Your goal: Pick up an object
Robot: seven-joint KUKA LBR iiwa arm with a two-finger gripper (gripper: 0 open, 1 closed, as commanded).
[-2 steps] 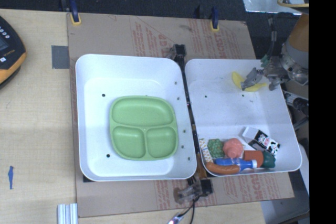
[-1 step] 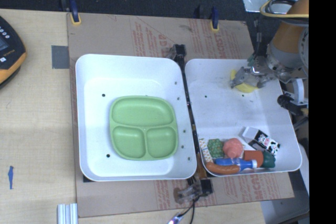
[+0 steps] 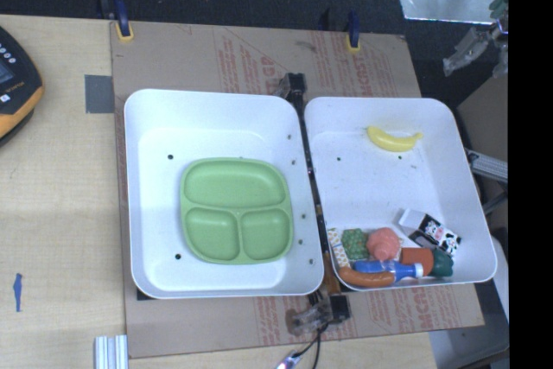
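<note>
nothing is being lifted yet; the pick is waiting at its approach step. a yellow plastic toy banana (image 3: 393, 138) is lying alone in the right shallow white bin (image 3: 462, 177), well apart from the corner clutter. pincer state: cannot tell. next move is calling for a descent over it.

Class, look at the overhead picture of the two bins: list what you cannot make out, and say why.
1. Toy pile in the right bin's near corner, camera view: pieces overlap and are small, so each one's shape is unclear.
2. Black-and-white item: too small to identify.
3. Device on the bench: cut off by the left edge.
4. Metal part at upper right: blurred and cut off by the frame, so unidentifiable.
</note>
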